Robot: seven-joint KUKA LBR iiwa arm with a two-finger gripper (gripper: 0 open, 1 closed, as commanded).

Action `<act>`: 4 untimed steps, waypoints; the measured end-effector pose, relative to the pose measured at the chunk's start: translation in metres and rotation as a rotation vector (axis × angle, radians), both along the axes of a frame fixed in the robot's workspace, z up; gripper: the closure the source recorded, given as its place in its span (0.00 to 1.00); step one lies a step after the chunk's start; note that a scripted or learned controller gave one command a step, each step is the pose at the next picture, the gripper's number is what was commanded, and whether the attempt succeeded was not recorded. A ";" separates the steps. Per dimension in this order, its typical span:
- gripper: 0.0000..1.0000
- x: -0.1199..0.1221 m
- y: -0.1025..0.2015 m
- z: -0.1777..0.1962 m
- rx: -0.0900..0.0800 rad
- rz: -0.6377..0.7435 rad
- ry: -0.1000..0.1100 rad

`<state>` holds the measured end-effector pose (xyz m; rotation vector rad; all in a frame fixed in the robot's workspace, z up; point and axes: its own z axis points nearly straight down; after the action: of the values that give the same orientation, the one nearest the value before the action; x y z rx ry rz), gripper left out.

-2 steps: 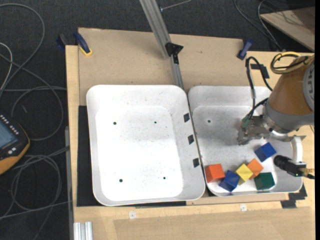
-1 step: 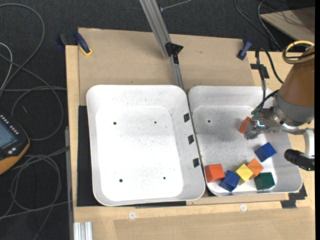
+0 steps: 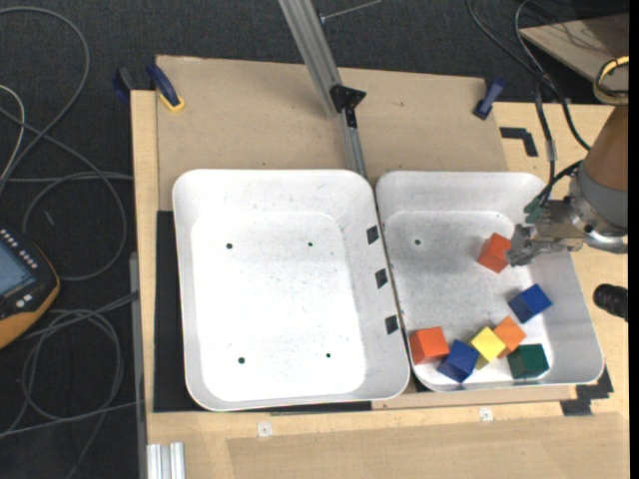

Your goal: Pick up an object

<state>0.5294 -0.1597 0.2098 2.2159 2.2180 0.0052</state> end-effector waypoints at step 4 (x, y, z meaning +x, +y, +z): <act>1.00 -0.002 0.114 0.089 0.005 0.006 0.008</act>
<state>0.5272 -0.0459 0.2991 2.2159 2.2307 0.0024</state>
